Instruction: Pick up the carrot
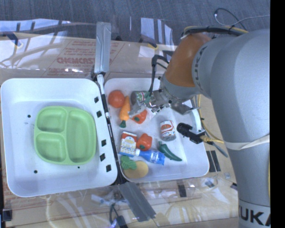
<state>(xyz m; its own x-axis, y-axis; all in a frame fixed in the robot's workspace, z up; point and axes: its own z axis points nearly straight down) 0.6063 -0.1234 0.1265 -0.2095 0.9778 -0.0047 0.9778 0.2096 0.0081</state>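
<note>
Arm (228,89): we see the grey body entering from 3 o'clock, its orange band (183,63) sitting at roughly 1 o'clock of the right bin.

Gripper (149,103): we locate it low over the upper half of the right bin, among the toys; it lies just at 3 o'clock of the carrot. We cannot tell how its fingers stand — the wrist and clutter mask them.

Carrot (125,110): we find it in the right bin (199,163), near that bin's left wall, lying tilted with its green end toward 6 o'clock. It rests on the bin floor; nothing shows it lifted.

Tomato (116,99): we note a round red-orange piece touching or just beside the carrot at 10 o'clock.

Red-orange toy (139,117): it lies just beside the carrot at 4 o'clock, directly below the gripper.

Small can (167,130): it is at 5 o'clock of the gripper, near the bin's middle.

Carton (128,143): a red and white box, at 6 o'clock of the carrot.

Red pepper (144,141): just beside the carton at 3 o'clock.

Blue bottle (152,156): it lies on its side below the red pepper.

Green chilli (169,153): at 3 o'clock of the blue bottle.

Yellow piece (138,169): at the bin's 6 o'clock edge — a green item adjoins it.

Left bin (14,99): we see it holding a green divided plate (65,135), well apart from the carrot.
</note>
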